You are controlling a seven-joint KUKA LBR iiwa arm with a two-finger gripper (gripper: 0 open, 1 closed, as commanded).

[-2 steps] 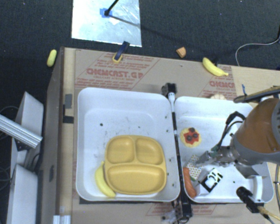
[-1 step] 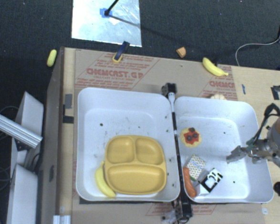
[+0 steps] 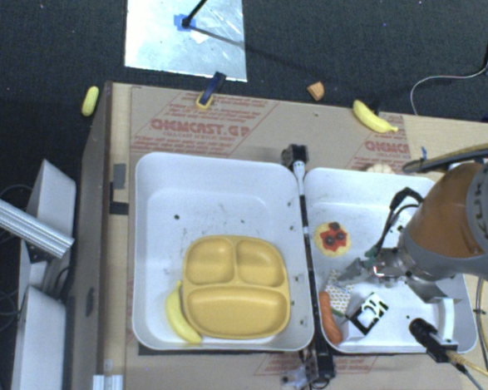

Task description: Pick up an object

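Rounded grey arm [image 3: 467,222], smooth yellow sectioned tray [image 3: 236,285]

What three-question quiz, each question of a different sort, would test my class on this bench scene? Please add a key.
1. True or false: the yellow divided tray lies in the left bin.
2. Which thing lies against the tray's lower-left edge? A: a banana. B: a spoon. C: a cup.
3. Fill the gap: the gripper is over the ___ bin.

Key: 1 true. 2 A. 3 right; the gripper is above the right bin.
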